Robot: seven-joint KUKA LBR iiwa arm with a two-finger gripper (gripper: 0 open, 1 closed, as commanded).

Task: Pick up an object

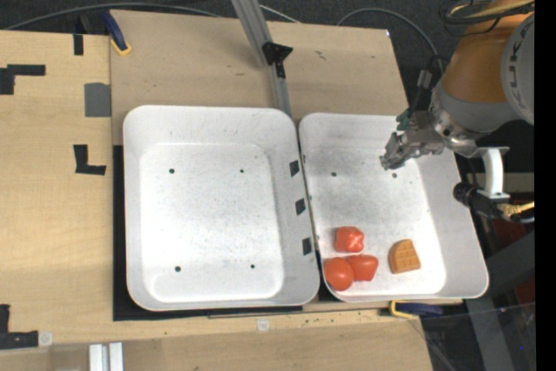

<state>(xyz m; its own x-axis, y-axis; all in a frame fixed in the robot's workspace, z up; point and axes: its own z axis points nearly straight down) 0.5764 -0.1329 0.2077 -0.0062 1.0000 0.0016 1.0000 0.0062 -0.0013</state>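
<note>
You'll see the gripper (393, 157) over the right bin (434, 187) (speckled white plastic); I cannot tell its state. Three glossy red lumps (350, 257) and a ridged orange waffle-like piece (404, 256) lie near the front.

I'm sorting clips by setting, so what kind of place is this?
Probably a robotics lab or test bench: a grey-and-orange arm's gripper hangs over the right white bin, which holds red toy pieces and an orange piece, on a plywood bench marked with black tape.
</note>
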